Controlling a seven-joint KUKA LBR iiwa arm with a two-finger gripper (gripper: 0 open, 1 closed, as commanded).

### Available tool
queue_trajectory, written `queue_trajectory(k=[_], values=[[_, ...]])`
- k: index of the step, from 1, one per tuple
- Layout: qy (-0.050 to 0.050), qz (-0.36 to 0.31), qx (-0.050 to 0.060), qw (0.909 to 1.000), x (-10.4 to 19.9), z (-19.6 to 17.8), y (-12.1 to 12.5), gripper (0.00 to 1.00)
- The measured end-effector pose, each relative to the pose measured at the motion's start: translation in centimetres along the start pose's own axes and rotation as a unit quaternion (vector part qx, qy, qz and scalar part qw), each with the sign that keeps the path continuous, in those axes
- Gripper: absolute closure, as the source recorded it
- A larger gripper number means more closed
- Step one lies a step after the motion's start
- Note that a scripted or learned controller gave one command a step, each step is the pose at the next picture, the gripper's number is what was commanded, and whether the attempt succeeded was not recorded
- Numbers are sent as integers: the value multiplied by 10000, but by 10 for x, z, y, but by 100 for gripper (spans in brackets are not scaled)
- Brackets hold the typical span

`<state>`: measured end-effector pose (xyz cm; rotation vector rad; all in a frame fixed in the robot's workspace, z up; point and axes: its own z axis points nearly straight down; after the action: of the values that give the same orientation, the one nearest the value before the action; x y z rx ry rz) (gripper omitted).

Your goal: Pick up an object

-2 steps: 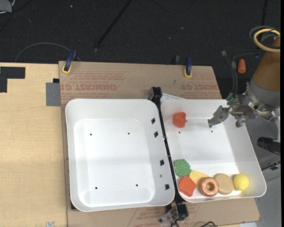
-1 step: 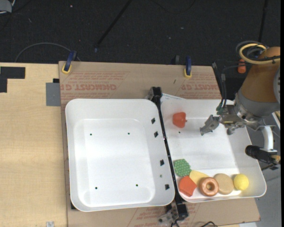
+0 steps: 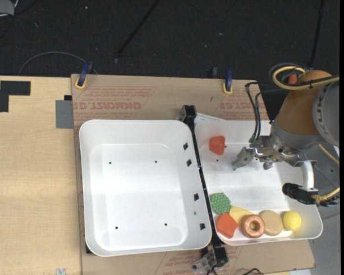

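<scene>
Dark floor with loose cables behind, a wooden bench (image 3: 28, 176) in front, and on it a cardboard sheet (image 3: 143, 96) clipped at its far edge, carrying two shallow white bins side by side. We see bare white floor across the left bin (image 3: 137, 188); the right bin (image 3: 258, 179) carries everything. Near its far-left corner sits a small red-orange piece (image 3: 217, 145), alone on open floor. Along its near edge we count a tight row: a green piece (image 3: 220, 202), a red wedge (image 3: 227, 226) touching a pale yellow piece (image 3: 239, 214), then a brown ring (image 3: 254, 226), a tan round (image 3: 270, 223) and a yellow ball (image 3: 292, 220) toward the near-right corner. The arm (image 3: 301, 110) comes in over the bin's right edge, and the gripper (image 3: 242, 159) hangs just beside the red-orange piece, on its right — apart from it, nothing between the fingers. We read the jaws as spread apart with nothing in them, though they are small here. Our guess is an approach to the red-orange piece, grasp not yet made. To do it well: shift toward the bin's far-left corner until the fingers straddle the piece, descend straight, close only once it is centred, and stay off the left wall — the lone piece is a cleaner target than the crowded row.
</scene>
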<state>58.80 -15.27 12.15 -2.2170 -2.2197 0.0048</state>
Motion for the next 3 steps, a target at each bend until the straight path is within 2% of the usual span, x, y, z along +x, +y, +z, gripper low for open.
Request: queue_trajectory(k=[1,2,3], values=[[-2,2,-9,10000,1,36,-1,0],[-6,10,-24,10000,0,24,0,100],[-9,7,-45,10000,2,-28,-5,100]])
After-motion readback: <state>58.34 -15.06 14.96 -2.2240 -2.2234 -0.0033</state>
